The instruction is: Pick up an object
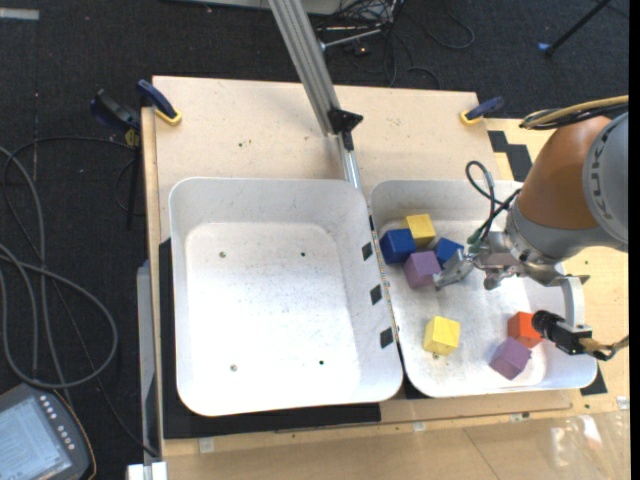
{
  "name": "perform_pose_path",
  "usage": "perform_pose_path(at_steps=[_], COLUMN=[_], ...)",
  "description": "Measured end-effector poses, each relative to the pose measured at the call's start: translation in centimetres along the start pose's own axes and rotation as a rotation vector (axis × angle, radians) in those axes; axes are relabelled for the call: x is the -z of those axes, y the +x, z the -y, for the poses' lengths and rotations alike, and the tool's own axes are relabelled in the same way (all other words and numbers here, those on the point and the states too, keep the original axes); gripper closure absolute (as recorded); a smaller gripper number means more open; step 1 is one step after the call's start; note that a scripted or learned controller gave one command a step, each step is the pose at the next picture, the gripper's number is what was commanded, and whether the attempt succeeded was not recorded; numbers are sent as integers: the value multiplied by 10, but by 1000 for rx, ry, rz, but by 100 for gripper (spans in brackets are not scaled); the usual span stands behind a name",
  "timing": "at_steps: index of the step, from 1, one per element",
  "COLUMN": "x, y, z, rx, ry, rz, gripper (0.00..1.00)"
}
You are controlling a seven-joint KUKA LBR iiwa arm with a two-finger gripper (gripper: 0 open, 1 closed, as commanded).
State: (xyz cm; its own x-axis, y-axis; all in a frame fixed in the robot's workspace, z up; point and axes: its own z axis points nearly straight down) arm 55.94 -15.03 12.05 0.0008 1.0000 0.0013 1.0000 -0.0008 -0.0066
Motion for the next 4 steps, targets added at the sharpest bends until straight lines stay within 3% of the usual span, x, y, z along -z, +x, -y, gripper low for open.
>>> perform_pose_path(at_steps=[1,3,4], x=[14,116,138], y=[-1,7,7], z=[-2,-8,-9], rx=[-1,4,4], ry=[-8,-14,-11], rz=[2,4,3], gripper=[100,100,100])
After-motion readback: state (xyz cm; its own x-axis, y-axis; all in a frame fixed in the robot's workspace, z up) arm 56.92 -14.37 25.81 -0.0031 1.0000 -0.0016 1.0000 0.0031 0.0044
